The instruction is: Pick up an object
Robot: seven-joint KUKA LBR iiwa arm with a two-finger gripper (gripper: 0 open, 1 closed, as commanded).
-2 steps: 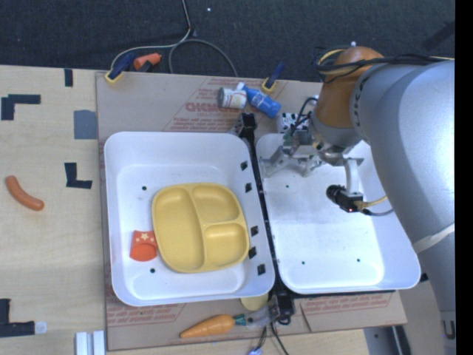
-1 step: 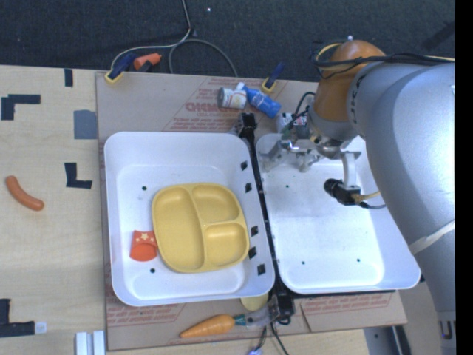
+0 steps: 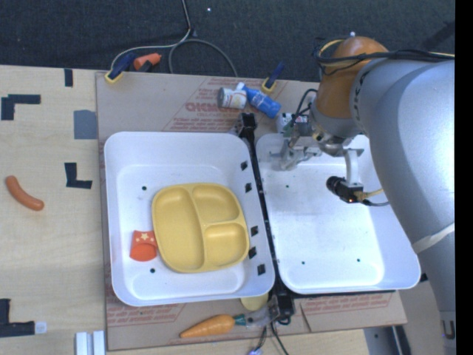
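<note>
- Arm [image 3: 403,124]: grey bulk enters from the right and covers the far right corner of the right bin [image 3: 332,272]. Orange band sits above the wrist, near the bin's far rim.
- Left bin [image 3: 122,161]: holds the candidates for the pick. The right bin's visible floor is bare white, so the arm is over the wrong bin for a grasp; judged step is the approach, pick not yet begun.
- Yellow divided plate [image 3: 199,224]: lies flat in the middle of the left bin, three compartments, nothing in them. Wide and shallow, so probably a poor target for two fingers except at its rim.
- Orange-red block [image 3: 143,246]: small, on the bin floor, touching or just beside the plate's left edge, near the bin's left wall. Judged the better target. Approach from straight above, fingers aligned so that one does not land on the plate rim.
- Gripper [image 3: 288,154]: low over the far left corner of the right bin, near the divider. Cannot tell whether the pincer is spread or pressed together; nothing visible in it.
</note>
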